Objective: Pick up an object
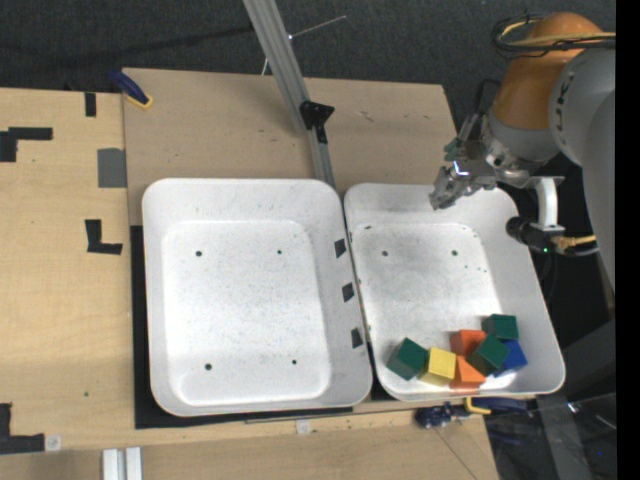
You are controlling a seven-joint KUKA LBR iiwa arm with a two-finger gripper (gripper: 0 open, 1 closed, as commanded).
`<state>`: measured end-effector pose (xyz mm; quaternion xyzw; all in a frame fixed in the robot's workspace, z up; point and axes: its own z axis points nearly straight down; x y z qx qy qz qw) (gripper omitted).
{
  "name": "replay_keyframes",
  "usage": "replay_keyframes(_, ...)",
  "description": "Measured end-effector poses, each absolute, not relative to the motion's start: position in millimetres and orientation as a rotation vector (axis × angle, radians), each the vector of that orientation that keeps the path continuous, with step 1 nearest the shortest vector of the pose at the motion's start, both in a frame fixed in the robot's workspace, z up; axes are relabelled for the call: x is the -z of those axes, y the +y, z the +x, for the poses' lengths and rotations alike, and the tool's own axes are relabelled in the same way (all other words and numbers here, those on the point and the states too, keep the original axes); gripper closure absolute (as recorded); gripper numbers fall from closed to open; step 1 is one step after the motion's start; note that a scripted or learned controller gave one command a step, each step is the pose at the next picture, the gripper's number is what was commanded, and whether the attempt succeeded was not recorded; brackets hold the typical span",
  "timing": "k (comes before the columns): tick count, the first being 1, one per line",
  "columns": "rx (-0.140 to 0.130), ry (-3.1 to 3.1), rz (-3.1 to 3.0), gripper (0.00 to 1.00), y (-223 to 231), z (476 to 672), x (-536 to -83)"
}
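Several small blocks lie clustered in the near right corner of the right bin (400,208): a dark green block (406,357), a yellow block (439,365), orange blocks (466,345), a blue block (510,355) and another green block (499,326). My gripper (446,193) hovers over the far right corner of that bin, well away from the blocks, with nothing visible between its tips. The view is too small to tell how the tips stand.
The left bin (160,218) lies beside the right one, with only dark specks inside. A slanted metal bar (285,58) runs down to the gap between the bins. A blue and yellow item (131,88) rests on the far left bench.
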<state>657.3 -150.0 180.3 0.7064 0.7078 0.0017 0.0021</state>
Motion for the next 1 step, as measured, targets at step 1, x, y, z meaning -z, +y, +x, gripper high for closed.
replay_keyframes(1,-0.004,2.219,2.217,1.00,-155.7,651.4,-229.5)
